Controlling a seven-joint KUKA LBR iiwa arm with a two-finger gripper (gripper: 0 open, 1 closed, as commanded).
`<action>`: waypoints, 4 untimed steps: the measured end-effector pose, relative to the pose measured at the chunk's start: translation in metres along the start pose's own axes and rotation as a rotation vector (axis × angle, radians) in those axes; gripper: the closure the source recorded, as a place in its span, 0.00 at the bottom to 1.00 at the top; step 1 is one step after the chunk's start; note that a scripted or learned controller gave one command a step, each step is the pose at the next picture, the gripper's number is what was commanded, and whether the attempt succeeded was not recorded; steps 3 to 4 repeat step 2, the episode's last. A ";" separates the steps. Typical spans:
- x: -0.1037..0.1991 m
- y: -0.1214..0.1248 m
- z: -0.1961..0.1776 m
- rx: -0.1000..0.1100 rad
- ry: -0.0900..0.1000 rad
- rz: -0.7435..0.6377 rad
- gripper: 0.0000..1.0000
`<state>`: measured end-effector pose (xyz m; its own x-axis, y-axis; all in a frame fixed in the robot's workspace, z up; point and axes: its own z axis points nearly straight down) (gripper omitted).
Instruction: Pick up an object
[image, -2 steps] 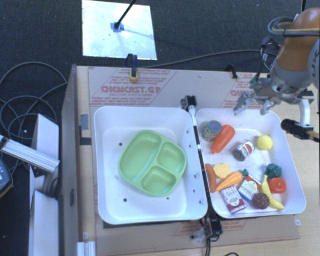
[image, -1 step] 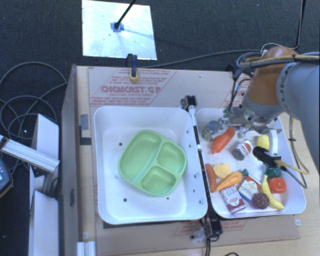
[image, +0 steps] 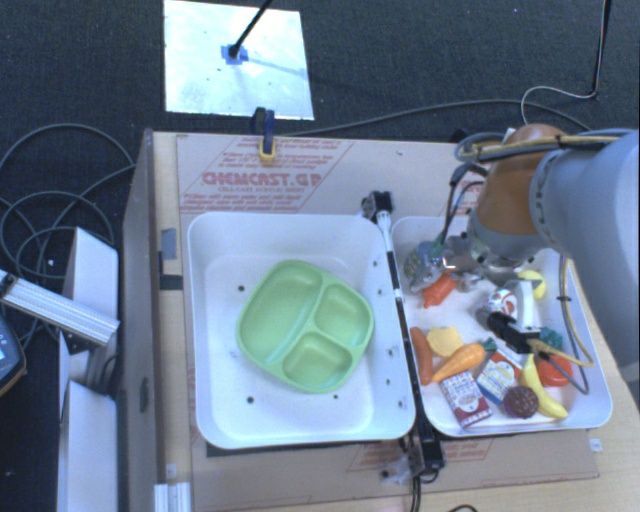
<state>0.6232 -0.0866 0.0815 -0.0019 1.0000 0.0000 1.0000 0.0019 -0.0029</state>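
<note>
Nearest the camera, at the lower edge, runs the front of the counter (image: 300, 465) with its cardboard sheet, on which the two white bins sit side by side. Starting at the left, the left bin (image: 215, 400) holds a green divided plate (image: 305, 325), lying flat and a little turned, apart from all four walls. Across the shared rim, the right bin (image: 590, 405) carries a heap of toy food: a small orange piece (image: 438, 291) near the back, a carrot (image: 462, 360) in the middle, a red-and-white carton (image: 466, 398) toward the front and a yellow banana (image: 541, 392) at the front right, packed close or touching.

Over the back of that heap the gripper (image: 455, 262) hangs low, just beside the small orange piece, with the grey arm and its orange band behind it. Whether it is wide or narrow I cannot tell; clutter and glare hide that.

By my reading, nothing has been lifted: every item lies in the bin, so the grasp and lift remain to be done.
</note>
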 end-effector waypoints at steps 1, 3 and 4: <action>0.000 0.000 -0.007 0.004 0.001 0.000 1.00; 0.052 -0.047 -0.100 0.000 0.001 -0.003 1.00; 0.052 -0.047 -0.100 0.000 0.001 -0.003 1.00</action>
